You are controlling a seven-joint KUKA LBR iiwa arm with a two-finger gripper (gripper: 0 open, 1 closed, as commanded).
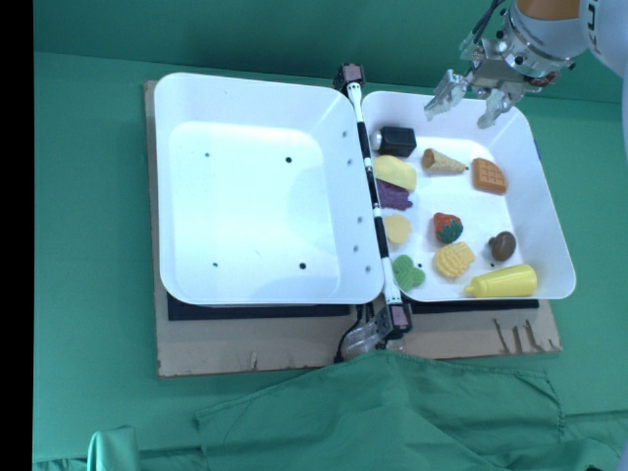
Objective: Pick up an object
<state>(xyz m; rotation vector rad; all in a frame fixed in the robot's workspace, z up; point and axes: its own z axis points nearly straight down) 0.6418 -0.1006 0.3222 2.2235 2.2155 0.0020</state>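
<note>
Nothing is picked up yet: the gripper (470,100) hangs with jaws released above the right bin (549,226) (toy food untouched).

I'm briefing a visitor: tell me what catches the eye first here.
The right bin draws the eye with its scatter of toy food: a yellow bottle at its near edge, a strawberry mid-bin, a waffle farther back. The gripper hovers over that bin's far rim, fingers spread, holding nothing.
</note>
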